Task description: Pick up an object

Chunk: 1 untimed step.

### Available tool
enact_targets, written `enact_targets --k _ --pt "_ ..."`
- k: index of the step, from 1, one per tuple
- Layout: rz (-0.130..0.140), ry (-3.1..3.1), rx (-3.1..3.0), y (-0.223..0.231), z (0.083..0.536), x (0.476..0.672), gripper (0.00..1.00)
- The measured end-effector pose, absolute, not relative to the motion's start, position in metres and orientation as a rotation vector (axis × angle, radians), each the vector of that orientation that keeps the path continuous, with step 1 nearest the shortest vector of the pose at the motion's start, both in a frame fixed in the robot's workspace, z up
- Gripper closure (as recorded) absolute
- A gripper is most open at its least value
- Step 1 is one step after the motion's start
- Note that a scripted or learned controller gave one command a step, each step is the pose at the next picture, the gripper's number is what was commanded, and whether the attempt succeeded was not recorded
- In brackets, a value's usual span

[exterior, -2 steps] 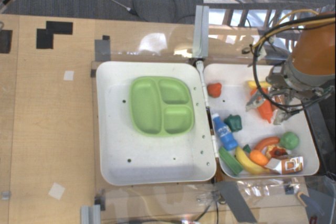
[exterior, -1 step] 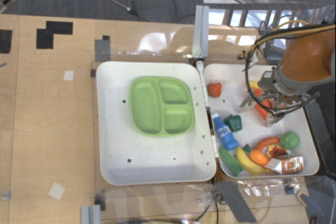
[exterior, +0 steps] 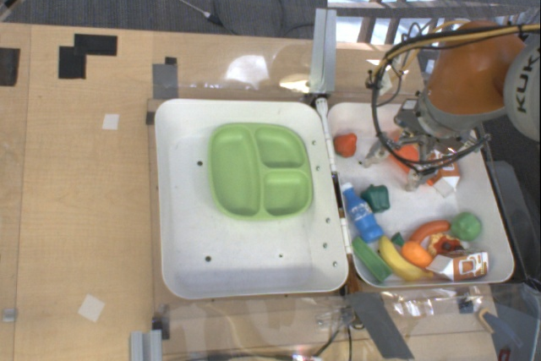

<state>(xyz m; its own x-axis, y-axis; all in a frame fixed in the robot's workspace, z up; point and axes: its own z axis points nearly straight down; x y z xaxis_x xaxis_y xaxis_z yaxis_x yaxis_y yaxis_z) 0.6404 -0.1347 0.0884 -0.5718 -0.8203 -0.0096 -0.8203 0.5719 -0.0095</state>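
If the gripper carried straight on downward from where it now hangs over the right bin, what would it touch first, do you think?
Most likely the orange-and-white carton lying directly under the gripper in the right bin; depth is hard to judge from above, so it may be touching already.

The bench [exterior: 76,207] is a light wood surface. Two shallow white bins rest directly on it, side by side and touching along a shared edge. The left bin [exterior: 182,266] occupies the bench centre; the right bin [exterior: 500,254] sits toward the right edge. Black rectangular markings [exterior: 87,53] lie near the far left corner. Small pale squares [exterior: 111,122] lie flat on the left part of the bench, one mid-way, another [exterior: 90,308] near the front edge.
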Motion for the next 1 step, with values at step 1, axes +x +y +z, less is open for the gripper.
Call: enact_targets --k 1 --pt "-0.011 2.785 -1.433 -0.1710 0.1219 0.5927 0.00"
